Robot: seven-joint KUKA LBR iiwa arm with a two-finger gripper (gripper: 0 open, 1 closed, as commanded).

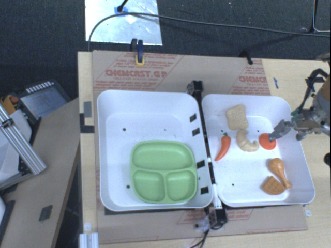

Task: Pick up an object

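At the near edge of the worktop (88, 138), the left bin (150, 107) holds a green plate (163, 170) with 3 compartments, lying flat toward the bin's near side. Level with it, in the near right corner of the right bin (243, 190), sits a brown waffle-like piece (272, 185), with a tan drumstick (277, 168) touching it on the far side. Farther in, an orange carrot (223, 146) lies tilted by the divider between the 2 bins, and a pale curled croissant-like piece (247, 141) sits beside it to the right. A round red tomato (267, 141) lies just right of that; the gripper (279, 129) reaches in from the right with its tip at the tomato's far right edge. Whether the fingers are apart or together cannot be told, and nothing is seen between them. Farthest back rests a beige toast slice (237, 117).
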